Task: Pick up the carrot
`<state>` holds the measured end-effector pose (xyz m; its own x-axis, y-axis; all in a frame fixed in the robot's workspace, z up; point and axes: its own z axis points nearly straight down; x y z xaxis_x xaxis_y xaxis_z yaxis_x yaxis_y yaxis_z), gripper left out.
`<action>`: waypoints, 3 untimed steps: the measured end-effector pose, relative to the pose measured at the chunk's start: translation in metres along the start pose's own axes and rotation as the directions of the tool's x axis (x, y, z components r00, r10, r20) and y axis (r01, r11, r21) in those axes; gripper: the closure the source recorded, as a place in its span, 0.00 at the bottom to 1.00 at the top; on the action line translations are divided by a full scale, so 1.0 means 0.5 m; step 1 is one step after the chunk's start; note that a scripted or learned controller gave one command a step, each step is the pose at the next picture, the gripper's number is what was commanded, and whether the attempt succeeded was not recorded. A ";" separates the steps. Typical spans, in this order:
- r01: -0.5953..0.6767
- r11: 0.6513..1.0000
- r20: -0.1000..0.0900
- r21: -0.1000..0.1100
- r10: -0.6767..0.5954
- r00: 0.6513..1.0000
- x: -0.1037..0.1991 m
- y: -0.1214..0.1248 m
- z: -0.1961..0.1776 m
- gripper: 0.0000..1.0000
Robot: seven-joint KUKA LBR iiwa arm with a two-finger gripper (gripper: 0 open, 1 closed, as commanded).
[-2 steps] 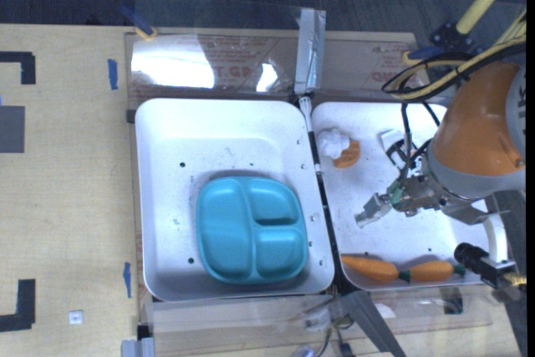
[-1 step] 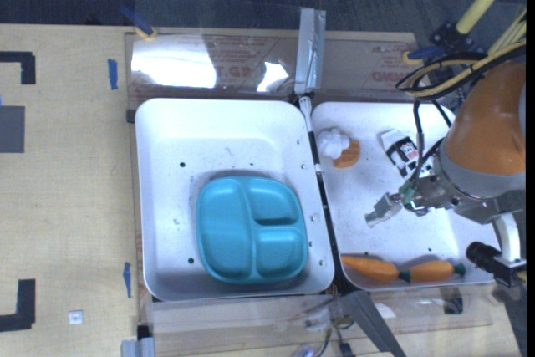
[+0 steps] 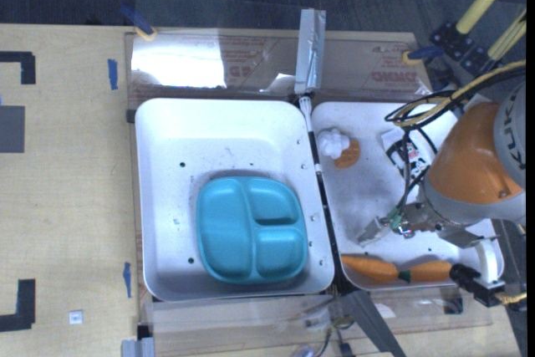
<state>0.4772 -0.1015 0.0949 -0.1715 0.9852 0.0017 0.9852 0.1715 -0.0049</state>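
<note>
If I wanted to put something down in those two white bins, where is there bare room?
Most room is in the left shallow white bin: its far half, beyond the blue divided plate, is bare. In the right white bin, a patch lies bare between the small white-and-orange object and the orange carrot. The right side is crowded by the grey-and-orange arm and gripper.

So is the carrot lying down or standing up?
Lying down. The carrot rests flat on its side along the right bin's near edge.
</note>
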 end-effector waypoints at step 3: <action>0.241 0.970 0.003 -0.006 -0.241 0.970 -0.010 0.010 0.015 0.00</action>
<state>0.4831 -0.1056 0.0874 -0.4043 0.9146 0.0001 0.9146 0.4043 0.0018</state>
